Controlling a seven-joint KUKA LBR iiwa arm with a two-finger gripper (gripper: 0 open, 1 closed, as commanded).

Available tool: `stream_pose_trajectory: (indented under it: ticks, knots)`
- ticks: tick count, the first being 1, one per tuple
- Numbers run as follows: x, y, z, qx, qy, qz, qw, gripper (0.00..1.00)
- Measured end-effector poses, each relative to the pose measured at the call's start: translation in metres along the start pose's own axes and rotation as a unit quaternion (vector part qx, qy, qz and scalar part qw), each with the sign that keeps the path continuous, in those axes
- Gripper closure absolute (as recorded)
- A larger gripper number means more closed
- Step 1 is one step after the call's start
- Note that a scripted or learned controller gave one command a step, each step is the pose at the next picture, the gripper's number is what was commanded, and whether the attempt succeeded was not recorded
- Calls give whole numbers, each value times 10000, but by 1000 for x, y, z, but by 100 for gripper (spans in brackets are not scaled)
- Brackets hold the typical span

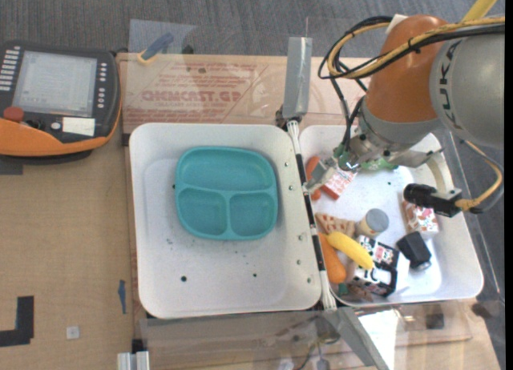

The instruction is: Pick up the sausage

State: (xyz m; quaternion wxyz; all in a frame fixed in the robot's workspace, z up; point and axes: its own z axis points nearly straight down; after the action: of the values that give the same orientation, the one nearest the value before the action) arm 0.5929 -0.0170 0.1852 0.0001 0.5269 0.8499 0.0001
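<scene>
A small reddish-orange piece that looks like the sausage [313,170] lies against the left wall of the right bin [457,280], partly covered by a red-and-white carton [339,184]. My gripper [349,160] hangs low over the bin's upper left part, just right of that piece and above the carton. The grey wrist and its orange band [405,52] cover most of the gripper from this camera. I see nothing held in it.
The right bin also holds a yellow banana [351,248], an orange carrot [334,261], a wedge-shaped slice [332,223], a small can [374,221], a black block [415,249] and a printed box [378,269]. A teal divided plate [228,192] sits in the left bin [152,280].
</scene>
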Motion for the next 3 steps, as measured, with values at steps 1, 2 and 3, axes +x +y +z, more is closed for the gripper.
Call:
stream_pose_trajectory:
  ticks: [1,2,3]
  knots:
    - [-1,1,-11,-18,-8,4,10000,100]
    - [-5,0,0,0,1,39,10000,100]
    - [-5,0,0,-1,0,39,10000,0]
